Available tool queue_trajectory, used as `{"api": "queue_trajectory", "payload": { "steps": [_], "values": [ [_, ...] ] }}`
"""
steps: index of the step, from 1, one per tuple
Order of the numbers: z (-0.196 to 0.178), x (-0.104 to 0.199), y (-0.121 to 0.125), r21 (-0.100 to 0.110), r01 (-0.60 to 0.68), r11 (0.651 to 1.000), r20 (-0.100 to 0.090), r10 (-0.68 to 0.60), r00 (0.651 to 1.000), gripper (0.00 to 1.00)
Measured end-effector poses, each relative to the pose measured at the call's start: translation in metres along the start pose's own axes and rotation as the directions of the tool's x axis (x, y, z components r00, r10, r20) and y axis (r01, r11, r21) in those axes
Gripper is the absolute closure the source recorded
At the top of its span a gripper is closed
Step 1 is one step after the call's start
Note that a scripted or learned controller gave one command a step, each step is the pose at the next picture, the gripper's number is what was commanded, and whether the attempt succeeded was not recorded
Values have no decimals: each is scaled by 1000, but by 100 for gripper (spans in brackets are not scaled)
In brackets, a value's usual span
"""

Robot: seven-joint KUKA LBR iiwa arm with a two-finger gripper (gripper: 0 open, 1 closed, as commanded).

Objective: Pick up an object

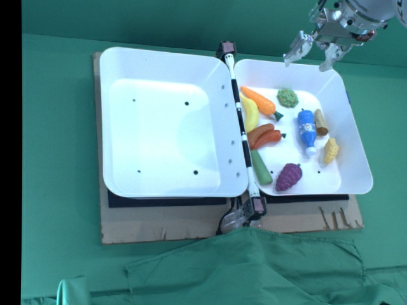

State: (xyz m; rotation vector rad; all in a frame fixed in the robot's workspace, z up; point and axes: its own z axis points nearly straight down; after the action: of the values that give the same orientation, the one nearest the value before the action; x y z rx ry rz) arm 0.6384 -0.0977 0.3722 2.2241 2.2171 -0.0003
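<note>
My gripper hangs open above the far rim of the right bin, fingers spread and nothing between them. Inside that bin lie a green broccoli head, an orange carrot, a yellow banana, two red-orange sausages, a green cucumber, a purple grape bunch, a blue bottle, a brown piece and a yellow corn piece. The broccoli is the nearest object, below and left of the gripper.
The left bin sits beside the right one, divided by a black-and-white bar. Both rest on a brown cardboard sheet. Crumpled green cloth lies in front of the bins.
</note>
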Motion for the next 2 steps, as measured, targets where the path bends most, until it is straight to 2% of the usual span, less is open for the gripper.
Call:
{"api": "queue_trajectory", "payload": {
  "steps": [1,2],
  "values": [
    [-18,43,45,-8,5,1000,1,-5,1000,0],
    [61,-18,61,6,-5,1000,2,5,1000,0]
  ]
}}
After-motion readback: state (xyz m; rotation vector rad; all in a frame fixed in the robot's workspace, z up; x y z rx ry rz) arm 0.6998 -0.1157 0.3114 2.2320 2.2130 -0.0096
